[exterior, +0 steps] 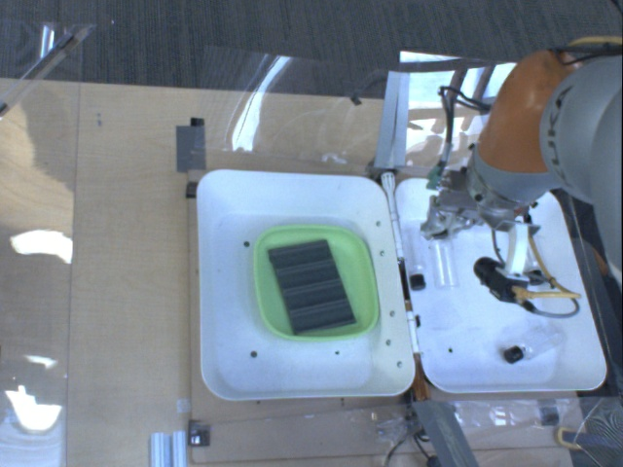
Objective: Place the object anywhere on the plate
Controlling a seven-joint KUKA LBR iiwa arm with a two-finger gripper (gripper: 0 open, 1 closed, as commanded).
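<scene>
While I hang over the right bin [584, 358], my gripper [443, 224] is near its 10 o'clock corner, and I cannot tell if it is open or closed. From my gripper, at about 9 o'clock, the dark ridged object [311, 287] lies flat on the green plate [268, 300], inside the left bin [224, 358]. A small black piece [513, 354] lies at about 5 o'clock from me.
</scene>
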